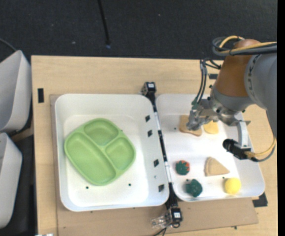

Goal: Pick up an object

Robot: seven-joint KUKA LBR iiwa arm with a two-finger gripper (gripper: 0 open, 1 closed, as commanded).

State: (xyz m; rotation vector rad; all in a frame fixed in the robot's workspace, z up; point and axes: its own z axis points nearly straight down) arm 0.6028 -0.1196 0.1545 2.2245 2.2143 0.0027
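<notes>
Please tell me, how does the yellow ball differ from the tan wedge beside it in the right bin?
The yellow ball is round and bright yellow; the tan wedge is triangular with a pale brown colour. The ball looks smaller than the wedge. The ball sits nearer the bin's front corner, while the wedge lies further in. Both lie loose in the right bin, apart from the gripper.

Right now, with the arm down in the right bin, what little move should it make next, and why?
Probably close the gripper and lift a little to test the hold. It sits low, right at the tan piece near the far side of the right bin, with a yellow piece just beside it. I cannot tell whether it has a hold.
</notes>
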